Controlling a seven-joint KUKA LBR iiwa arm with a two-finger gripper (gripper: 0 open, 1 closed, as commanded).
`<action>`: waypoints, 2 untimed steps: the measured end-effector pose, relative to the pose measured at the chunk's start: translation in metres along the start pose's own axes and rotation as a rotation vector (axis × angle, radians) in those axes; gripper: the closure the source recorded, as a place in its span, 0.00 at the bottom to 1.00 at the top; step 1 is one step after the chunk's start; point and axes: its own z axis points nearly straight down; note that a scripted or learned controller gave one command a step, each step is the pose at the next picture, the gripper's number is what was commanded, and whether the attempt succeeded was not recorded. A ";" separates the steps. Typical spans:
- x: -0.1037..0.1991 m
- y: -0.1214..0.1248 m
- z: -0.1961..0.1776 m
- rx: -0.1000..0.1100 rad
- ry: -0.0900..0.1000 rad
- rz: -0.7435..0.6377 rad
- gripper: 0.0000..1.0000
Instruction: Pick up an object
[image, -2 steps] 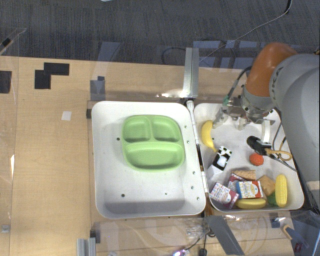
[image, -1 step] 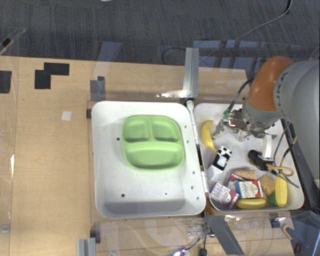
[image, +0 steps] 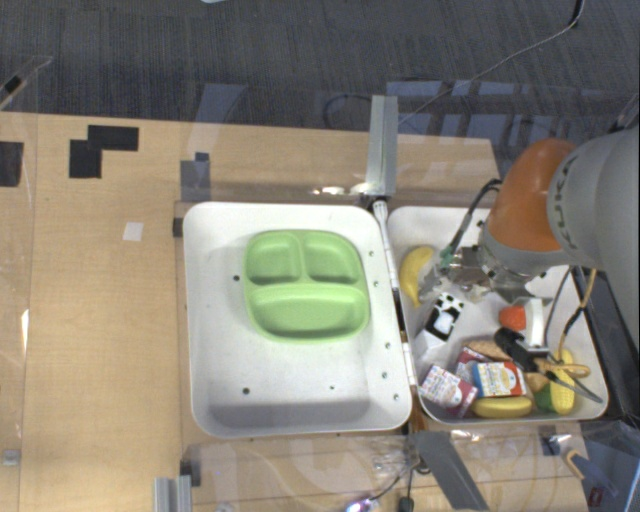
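The gripper (image: 452, 284) reaches beside the banana (image: 414, 273) near the right bin's (image: 428, 224) top-left corner. Open or closed, I cannot tell. Next, I think, it must grab.

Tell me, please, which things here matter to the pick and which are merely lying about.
In play: gripper, right bin, yellow fruit beside the gripper, small cartons, orange piece.
Lying about: left bin, green divided plate in it, black shapes on the bench.
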 end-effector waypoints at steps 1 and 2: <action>0.003 -0.053 -0.002 -0.005 0.000 -0.095 0.00; 0.037 -0.035 -0.094 0.014 0.001 0.014 0.00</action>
